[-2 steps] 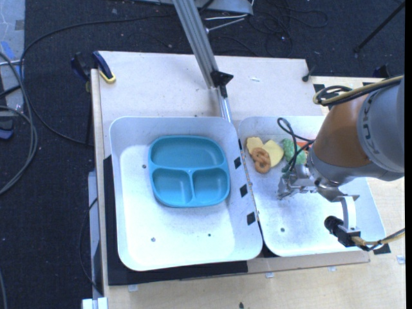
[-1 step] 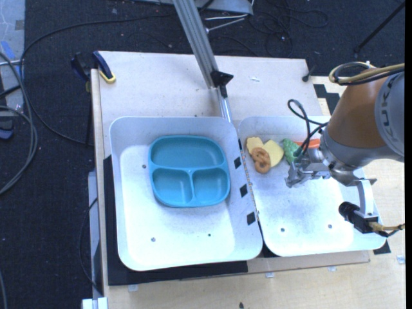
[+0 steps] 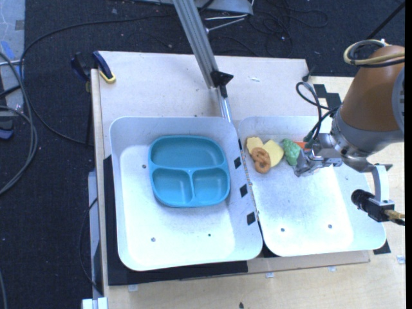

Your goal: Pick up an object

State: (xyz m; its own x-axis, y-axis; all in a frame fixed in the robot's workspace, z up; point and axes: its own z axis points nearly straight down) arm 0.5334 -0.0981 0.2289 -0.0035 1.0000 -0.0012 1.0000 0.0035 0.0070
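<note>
— What is seen nearest?
— Bare white floor of the left bin (image 3: 187, 237) is seen at the near edge; a blue divided tray (image 3: 190, 170) is set further back in it.
— And the objects?
— A yellow piece (image 3: 273, 152), a brown pretzel shape (image 3: 261, 159) and a green piece (image 3: 291, 152) are clustered at the far left of the right bin (image 3: 322, 230).
— The gripper (image 3: 308, 163)?
— It is lowered just right of the green piece; whether its fingers are apart or together cannot be told.
</note>
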